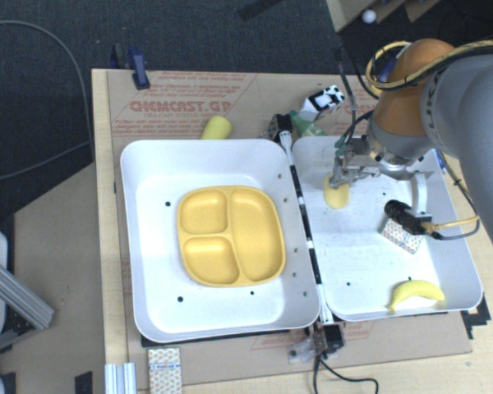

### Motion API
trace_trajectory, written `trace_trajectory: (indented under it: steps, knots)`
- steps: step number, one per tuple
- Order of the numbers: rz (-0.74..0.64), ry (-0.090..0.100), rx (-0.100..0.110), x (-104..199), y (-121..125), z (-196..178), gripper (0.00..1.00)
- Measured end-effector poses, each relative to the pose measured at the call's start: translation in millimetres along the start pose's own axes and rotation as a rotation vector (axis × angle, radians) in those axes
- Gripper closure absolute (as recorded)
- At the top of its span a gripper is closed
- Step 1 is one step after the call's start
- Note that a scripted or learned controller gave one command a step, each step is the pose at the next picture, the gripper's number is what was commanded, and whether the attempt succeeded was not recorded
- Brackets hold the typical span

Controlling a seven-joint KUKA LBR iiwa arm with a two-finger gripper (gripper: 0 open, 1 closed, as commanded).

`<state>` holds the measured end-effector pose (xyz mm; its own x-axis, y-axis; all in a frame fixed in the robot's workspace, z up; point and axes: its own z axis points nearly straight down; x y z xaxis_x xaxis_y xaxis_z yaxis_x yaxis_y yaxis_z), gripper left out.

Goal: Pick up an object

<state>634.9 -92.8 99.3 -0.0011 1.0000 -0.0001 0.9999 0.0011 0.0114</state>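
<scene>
Gripper (342, 179) sits directly over the small yellow piece (337, 195) at the right bin's (452, 257) far-left, can't tell the grip state.

A bulky grey arm (468, 105) is seen, with an orange band (407, 89) above the wrist. Yellow and black cables are looped beside the band. A metallic gripper (342, 177) is fitted below, its 2 fingers apparently slim, though blurred.

left bin (148, 302) | yellow divided plate (230, 235) inside | yellow cylinder (217, 127) on bench (181, 97) behind
</scene>
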Motion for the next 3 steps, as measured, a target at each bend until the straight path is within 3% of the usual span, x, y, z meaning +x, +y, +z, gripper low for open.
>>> trace_trajectory:
  steps: [1,2,3]
  knots:
    - [0.000,0.000,0.009,39,-37,-86,1.00]
    - [0.001,0.000,0.011,39,-37,-86,0.00]
    - [0.002,0.001,0.014,-13,-27,-19,0.00]
